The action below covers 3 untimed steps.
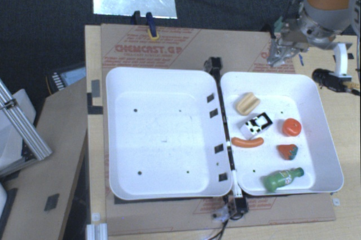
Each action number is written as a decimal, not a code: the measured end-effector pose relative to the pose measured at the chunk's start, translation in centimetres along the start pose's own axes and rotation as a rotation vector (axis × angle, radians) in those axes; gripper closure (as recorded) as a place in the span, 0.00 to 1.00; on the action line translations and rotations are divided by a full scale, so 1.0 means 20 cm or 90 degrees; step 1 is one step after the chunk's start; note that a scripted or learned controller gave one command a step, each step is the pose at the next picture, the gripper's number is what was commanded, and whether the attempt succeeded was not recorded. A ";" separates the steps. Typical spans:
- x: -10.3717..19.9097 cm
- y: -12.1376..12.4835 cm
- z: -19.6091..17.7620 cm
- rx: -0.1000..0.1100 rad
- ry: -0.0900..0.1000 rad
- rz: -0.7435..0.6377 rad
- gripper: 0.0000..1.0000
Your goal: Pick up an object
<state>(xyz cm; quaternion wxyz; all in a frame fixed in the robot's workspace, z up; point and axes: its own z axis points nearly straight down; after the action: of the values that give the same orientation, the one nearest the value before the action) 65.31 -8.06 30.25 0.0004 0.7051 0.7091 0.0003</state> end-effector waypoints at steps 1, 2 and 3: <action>-0.02 -0.41 0.24 0.006 0.001 0.004 1.00; 0.37 -0.49 -0.28 -0.007 0.001 -0.004 1.00; 0.63 -0.61 -0.39 -0.002 0.001 -0.002 1.00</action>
<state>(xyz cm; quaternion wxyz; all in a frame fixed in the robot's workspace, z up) 53.05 4.52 38.04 0.0008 0.7042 0.7100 0.0021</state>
